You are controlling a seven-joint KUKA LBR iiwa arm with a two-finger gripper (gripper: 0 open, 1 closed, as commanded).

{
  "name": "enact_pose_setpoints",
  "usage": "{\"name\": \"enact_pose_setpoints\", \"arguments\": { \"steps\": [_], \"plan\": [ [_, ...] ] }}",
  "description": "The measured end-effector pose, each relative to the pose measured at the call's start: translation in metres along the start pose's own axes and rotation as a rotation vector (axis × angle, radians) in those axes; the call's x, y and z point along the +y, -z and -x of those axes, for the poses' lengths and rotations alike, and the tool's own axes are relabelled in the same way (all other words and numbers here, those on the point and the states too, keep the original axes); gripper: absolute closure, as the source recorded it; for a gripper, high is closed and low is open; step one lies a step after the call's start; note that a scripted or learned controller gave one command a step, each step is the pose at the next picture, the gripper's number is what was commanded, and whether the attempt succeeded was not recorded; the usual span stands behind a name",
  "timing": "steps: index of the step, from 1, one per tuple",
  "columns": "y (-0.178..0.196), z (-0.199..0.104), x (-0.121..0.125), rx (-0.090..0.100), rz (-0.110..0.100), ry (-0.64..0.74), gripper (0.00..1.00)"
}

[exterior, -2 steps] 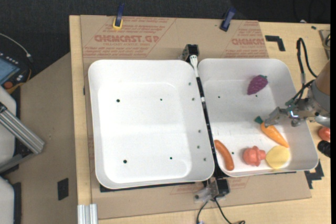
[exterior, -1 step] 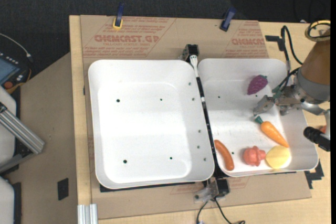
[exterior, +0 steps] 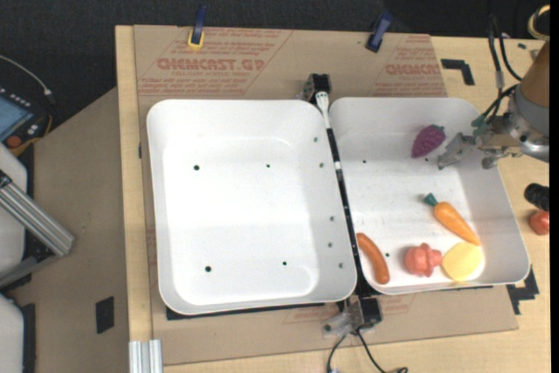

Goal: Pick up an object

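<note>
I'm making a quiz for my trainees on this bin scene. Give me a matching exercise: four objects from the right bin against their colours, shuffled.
Objects:
1. grape bunch
2. carrot
3. sausage
4. lemon

Colours:
A. yellow
B. purple
C. reddish-orange
D. orange with a green top

Pairs: 1-B, 2-D, 3-C, 4-A

We see two bins side by side on the bench (exterior: 131, 188). In the right bin (exterior: 384, 135), grapes (exterior: 427, 140) sit at the back. A carrot (exterior: 454, 220) lies nearer the front, and along the front edge lie a sausage (exterior: 372, 257), a berry (exterior: 422, 259) and a lemon (exterior: 462, 261)
</note>
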State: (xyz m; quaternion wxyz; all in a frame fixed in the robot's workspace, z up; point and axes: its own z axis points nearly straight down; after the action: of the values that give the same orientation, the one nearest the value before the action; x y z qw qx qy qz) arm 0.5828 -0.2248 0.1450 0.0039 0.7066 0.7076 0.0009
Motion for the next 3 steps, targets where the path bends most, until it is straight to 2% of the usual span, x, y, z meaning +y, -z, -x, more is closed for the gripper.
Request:
{"name": "enact_pose_setpoints", "arguments": {
  "steps": [1, 2, 3],
  "plan": [
    [-0.027, -0.001, -0.031, 0.006, -0.011, -0.002, 0.00],
    [-0.045, -0.004, 0.048, 0.006, -0.002, 0.003, 0.00],
    [-0.042, -0.003, 0.050, 0.005, -0.005, 0.001, 0.00]
  ]
}}
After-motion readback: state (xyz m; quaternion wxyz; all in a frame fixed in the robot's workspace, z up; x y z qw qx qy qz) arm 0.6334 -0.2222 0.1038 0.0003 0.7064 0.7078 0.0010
